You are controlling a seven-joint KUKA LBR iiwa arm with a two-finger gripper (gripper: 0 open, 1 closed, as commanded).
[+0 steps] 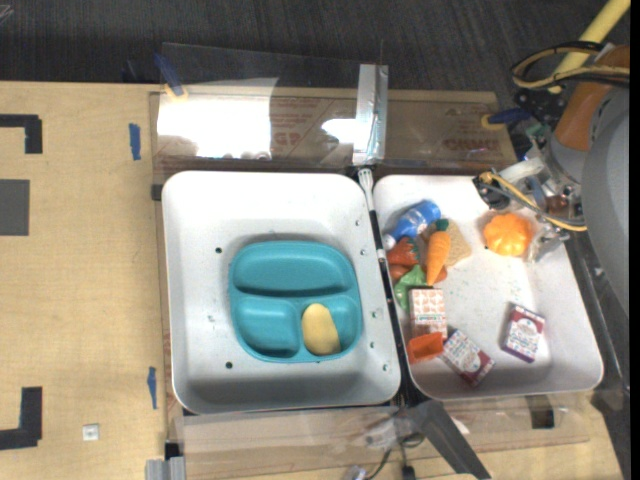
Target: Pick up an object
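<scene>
Rightward, carrot (437,253) upright, tip down, orange ball (507,235) near gripper (528,193)

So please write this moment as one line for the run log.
arm: over right white bin far corner | gripper: beside round orange fruit, grasp unclear | left white bin: teal divided tray holding yellow potato-shaped piece

The table (70,268) has a light wooden top with black marks and pieces of blue tape. Behind the table is dark grey carpet floor (300,8). A clear plastic sheet (260,118) at its far edge reflects bright light.
</scene>
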